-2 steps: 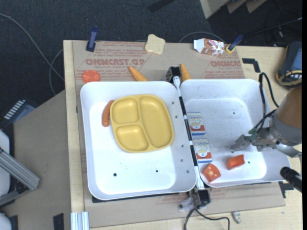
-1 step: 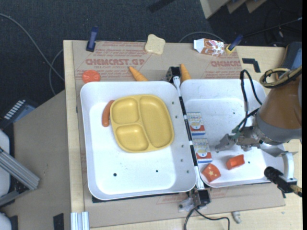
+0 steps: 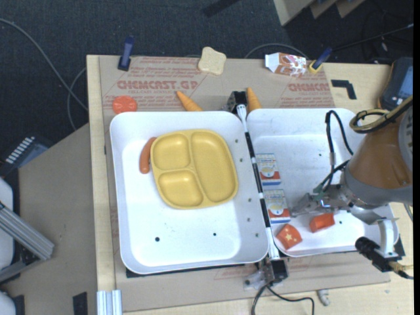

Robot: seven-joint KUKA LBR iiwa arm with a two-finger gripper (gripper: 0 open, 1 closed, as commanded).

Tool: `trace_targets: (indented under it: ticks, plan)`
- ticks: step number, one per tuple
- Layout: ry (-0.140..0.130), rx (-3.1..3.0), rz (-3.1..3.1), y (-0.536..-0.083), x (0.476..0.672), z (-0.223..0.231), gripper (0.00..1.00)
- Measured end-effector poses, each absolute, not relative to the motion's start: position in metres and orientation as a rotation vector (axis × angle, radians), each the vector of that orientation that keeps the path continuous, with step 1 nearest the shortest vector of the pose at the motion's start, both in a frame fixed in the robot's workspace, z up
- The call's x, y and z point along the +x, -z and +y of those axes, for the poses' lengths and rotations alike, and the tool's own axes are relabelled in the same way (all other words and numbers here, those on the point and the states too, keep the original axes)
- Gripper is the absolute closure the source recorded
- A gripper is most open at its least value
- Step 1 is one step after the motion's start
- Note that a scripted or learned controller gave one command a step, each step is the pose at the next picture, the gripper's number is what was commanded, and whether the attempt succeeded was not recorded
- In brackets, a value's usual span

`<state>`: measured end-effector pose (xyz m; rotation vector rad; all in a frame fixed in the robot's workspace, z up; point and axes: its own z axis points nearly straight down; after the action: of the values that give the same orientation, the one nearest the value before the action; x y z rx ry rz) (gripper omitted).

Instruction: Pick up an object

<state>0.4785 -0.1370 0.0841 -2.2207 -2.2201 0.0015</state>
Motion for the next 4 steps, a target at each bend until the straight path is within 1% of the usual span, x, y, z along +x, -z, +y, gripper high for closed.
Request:
trace_targets:
  ticks: [1, 2, 3, 4]
  plan:
    - [-0.001, -2.225, -2.222, -0.134, 0.484, -0.195, 0.0]
    - [0.0, -2.219, -2.221, -0.125, 0.479, -0.155, 0.0]
    - [0.0, -2.218, -2.221, -0.128, 0.479, -0.125, 0.0]
    - [-0.003, -2.222, -2.219, -0.084, 0.478, -0.171, 0.0]
